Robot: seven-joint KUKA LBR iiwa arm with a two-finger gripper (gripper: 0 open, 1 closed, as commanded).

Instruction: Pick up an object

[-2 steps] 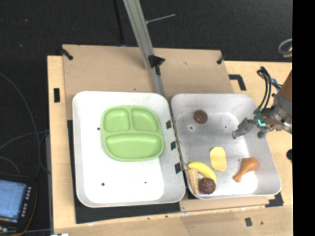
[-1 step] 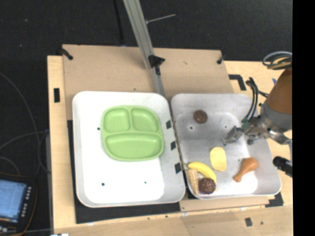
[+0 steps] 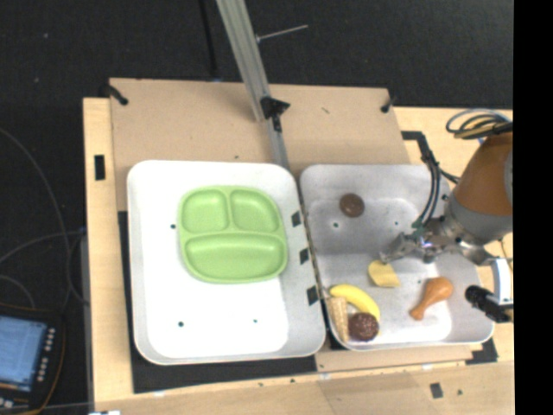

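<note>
Two bins (image 3: 143, 258): left holds a green tray (image 3: 232, 234). Gripper (image 3: 403, 249) poised above a yellow chunk (image 3: 384, 274); finger opening cannot be told.

Green 3-compartment plate (image 3: 232, 234) in left white bin (image 3: 155, 318), slanted metal pole (image 3: 246, 54), tablet screen (image 3: 24, 353) at lower left

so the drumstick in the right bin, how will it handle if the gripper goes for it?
The drumstick looks like moulded plastic, so probably stiff and light. Its tapered shape, thick end to thin end, may make it pivot or squirt out of a pinch off-centre. It lies flat on the right bin floor, apart from the yellow chunk, so a push would likely slide and rotate it rather than roll.
</note>
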